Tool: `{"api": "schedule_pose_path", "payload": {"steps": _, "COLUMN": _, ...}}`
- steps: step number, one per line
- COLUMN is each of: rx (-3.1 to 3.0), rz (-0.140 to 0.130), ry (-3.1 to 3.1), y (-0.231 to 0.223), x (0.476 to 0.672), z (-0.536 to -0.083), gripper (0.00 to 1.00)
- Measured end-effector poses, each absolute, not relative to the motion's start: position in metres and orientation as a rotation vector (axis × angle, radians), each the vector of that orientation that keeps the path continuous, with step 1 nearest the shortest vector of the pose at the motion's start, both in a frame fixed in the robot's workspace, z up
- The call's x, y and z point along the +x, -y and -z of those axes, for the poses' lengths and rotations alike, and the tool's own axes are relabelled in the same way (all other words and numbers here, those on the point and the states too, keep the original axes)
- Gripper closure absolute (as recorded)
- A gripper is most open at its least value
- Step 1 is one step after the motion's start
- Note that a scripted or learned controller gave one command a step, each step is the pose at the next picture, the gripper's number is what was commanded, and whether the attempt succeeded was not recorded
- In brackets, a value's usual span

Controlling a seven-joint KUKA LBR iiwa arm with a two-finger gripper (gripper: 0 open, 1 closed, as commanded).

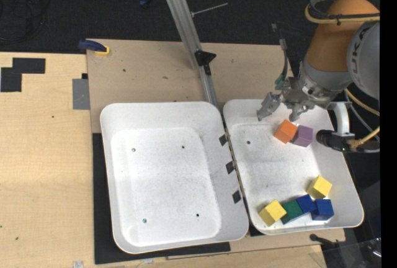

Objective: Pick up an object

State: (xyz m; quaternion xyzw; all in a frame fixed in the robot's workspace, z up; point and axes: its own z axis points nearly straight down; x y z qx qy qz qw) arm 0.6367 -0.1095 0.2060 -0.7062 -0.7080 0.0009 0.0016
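Observation:
My gripper (279, 111) hangs over the back of the right bin (260, 167), open, with nothing between its fingers. An orange cube (286, 131) lies just below and to the right of the fingertips, touching a purple cube (303, 136). At the bin's front right lie a yellow cube (321, 187), another yellow cube (272, 212), a green cube (291, 209) and two blue cubes (315, 206), bunched together.
The left bin (118, 136) sits beside the right one, joined by black clips (229, 167). A slanted metal rail (186, 31) rises behind the bins. The arm's orange band (338, 31) and cables stand at the right.

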Motion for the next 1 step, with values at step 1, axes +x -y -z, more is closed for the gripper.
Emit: {"api": "schedule_pose_path", "payload": {"steps": 1, "rx": -2.216, "rz": -0.003, "ry": 2.222, "y": 0.1095, "x": 0.6367, "z": -0.206, "gripper": 0.0}}
